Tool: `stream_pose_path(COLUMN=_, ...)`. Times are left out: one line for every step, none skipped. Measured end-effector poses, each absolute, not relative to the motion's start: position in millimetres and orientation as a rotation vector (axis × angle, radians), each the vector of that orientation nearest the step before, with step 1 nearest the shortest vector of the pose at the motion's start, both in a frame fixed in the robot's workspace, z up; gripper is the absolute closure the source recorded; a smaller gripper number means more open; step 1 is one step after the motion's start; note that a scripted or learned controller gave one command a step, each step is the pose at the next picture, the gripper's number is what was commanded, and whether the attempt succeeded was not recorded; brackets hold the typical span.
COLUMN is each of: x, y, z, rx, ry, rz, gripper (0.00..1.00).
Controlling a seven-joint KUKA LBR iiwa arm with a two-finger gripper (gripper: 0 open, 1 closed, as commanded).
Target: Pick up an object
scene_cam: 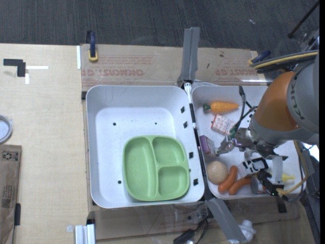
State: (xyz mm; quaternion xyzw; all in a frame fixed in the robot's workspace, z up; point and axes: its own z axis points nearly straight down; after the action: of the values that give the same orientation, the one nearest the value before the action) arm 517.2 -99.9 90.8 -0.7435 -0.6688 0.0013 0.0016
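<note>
Camera view – 2 bins (96, 136), 1 green plate (155, 168), 2 sausages (228, 180), 1 carrot (223, 107).

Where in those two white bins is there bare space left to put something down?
The left bin has bare floor behind the green divided plate and along its left wall. The right bin is crowded: carrot, red-and-white packet, round tan ball, sausages and the arm.

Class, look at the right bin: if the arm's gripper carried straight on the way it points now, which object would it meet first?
Probably the small purple item by the divider. The gripper points leftward toward it in the right-hand white bin, with the round beige ball just below that line. Depth is unclear, so it might pass above.
</note>
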Motion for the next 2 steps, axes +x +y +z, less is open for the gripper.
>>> stream_pose_path(x=588.4, y=-107.1, z=91.1, rx=-2.457, ry=-1.957, rz=0.005, gripper=0.0)
stream_pose_path(x=574.9, y=-76.6, z=191.0, rx=-2.481, ry=-1.926, rz=0.005, gripper=0.0)
